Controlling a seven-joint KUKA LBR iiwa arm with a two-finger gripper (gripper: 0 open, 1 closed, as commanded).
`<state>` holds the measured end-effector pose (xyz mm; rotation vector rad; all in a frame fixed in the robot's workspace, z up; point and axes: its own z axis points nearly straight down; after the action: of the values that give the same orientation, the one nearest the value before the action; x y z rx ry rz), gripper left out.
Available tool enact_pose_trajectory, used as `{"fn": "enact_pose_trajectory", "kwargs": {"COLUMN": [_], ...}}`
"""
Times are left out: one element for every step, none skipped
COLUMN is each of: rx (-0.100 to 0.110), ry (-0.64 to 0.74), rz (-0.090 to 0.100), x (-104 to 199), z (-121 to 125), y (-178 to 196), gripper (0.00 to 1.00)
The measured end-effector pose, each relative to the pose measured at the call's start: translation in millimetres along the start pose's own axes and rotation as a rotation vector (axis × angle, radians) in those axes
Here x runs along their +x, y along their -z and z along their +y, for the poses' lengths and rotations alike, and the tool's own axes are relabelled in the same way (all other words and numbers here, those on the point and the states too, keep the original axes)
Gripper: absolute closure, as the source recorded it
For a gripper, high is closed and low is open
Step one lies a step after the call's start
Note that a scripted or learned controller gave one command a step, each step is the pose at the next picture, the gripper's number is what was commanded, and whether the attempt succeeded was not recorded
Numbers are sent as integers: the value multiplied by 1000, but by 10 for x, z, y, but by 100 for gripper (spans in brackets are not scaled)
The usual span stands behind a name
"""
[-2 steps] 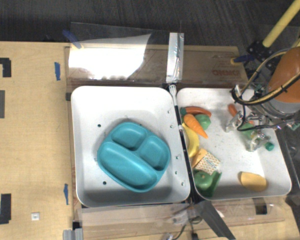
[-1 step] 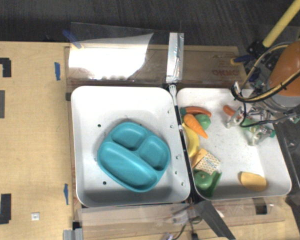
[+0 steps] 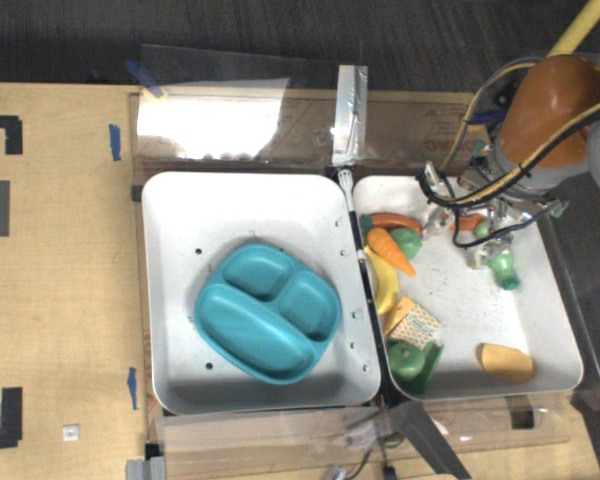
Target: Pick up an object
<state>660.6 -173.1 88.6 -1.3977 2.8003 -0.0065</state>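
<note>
At the near edge of the right bin (image 3: 565, 348) lie a green toy pepper (image 3: 412, 361) and, further right, a small yellowish piece like bread (image 3: 505, 360). Just behind the pepper is a pale cracker-like piece (image 3: 412, 321), then a yellow banana (image 3: 384, 278) along the left wall, a carrot (image 3: 391, 249) and a reddish piece (image 3: 395, 221) at the far left corner. The left bin (image 3: 170, 268) holds only a teal divided plate (image 3: 268, 311).

The gripper (image 3: 485, 248) is low over the far right part of the right bin, under the orange band of the arm (image 3: 542, 108) and many cables. If the fingers are spread or closed I cannot tell. A small green object (image 3: 503, 268) lies just beside it, and something orange-red (image 3: 469, 224) is close on its other side. I see nothing clearly between the fingers.

I judge the step is the descent for a grasp, probably on the green object. To do it well, the fingers should come down on both sides of it, centred, and close only when low enough, because such a small round thing can slip away easily.

For room: the floor of the bin around the green object is free toward the near side and the middle. The right wall is near, and the crowded toys stay along the left wall, well apart from the gripper. A straight lift looks unobstructed.
</note>
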Motion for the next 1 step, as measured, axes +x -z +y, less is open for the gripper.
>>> {"fn": "enact_pose_trajectory", "kwargs": {"rx": [-8], "ry": [149], "rz": [-15], "x": [555], "z": [162], "y": [24], "gripper": [0]}}
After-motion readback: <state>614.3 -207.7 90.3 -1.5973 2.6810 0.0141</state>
